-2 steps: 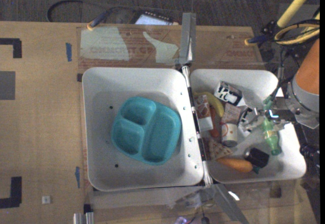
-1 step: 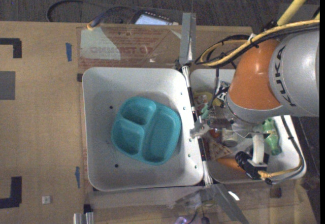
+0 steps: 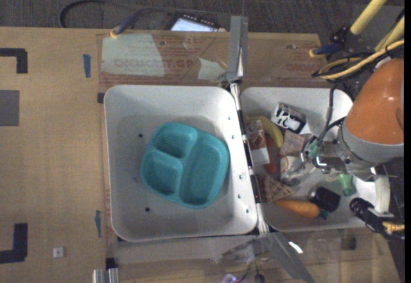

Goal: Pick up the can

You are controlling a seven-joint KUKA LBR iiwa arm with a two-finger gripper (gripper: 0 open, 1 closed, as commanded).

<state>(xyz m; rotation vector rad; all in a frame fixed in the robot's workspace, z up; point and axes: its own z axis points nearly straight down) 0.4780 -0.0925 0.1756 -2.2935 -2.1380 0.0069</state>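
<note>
Bench [image 3: 51, 147], brown board, bears two shallow white bins side by side. Left bin [image 3: 122, 115] holds one thing: a teal divided plate [image 3: 186, 164], lying flat near its middle, well apart from the clutter; likely a drop-off spot, though the task names none.

Right bin [image 3: 321, 99] is crowded. The arm [image 3: 380, 115], grey with its orange band, reaches in from the right and covers the bin's right part. The gripper [image 3: 313, 154] sits low over the pile, just beside a crumpled silvery item [image 3: 292, 169].

Smaller items: a banana [image 3: 273, 131] along the divider side, a carrot [image 3: 298, 208] at the front edge, a dark printed packet [image 3: 289, 117] toward the back, a small black block [image 3: 327, 199].

The can: probably the silvery item, though too blurred to confirm. Pincer state: cannot tell; wrist and cabling mask it. Nothing seen held.
</note>
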